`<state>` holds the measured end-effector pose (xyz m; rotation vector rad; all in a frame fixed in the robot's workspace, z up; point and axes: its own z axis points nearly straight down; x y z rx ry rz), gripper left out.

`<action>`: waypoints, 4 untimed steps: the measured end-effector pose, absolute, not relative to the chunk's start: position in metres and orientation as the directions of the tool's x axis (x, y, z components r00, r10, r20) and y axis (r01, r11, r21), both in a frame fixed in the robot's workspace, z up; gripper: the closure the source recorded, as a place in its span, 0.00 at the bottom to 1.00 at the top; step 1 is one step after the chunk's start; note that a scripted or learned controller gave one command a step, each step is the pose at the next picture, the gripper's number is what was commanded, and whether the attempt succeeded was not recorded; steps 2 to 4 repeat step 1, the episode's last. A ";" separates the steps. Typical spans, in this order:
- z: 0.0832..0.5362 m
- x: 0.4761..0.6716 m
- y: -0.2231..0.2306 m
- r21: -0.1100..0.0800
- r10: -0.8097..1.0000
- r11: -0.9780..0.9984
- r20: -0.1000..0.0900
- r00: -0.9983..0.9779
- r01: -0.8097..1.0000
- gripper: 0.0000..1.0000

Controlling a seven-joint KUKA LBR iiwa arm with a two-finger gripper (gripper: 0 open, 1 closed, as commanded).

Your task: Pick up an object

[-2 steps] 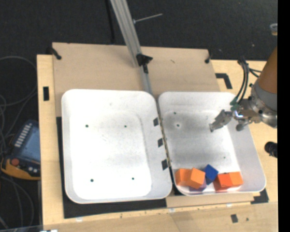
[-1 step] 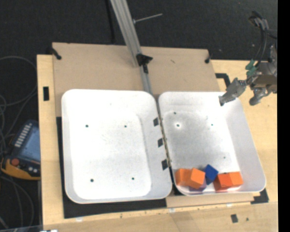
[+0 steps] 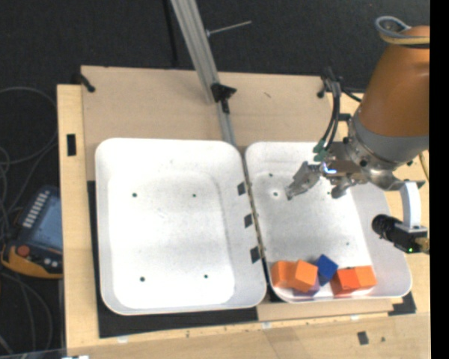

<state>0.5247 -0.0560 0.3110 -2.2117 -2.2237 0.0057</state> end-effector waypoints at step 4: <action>0.487 0.515 -0.014 0.012 1.000 0.005 0.000 -0.005 1.000 0.00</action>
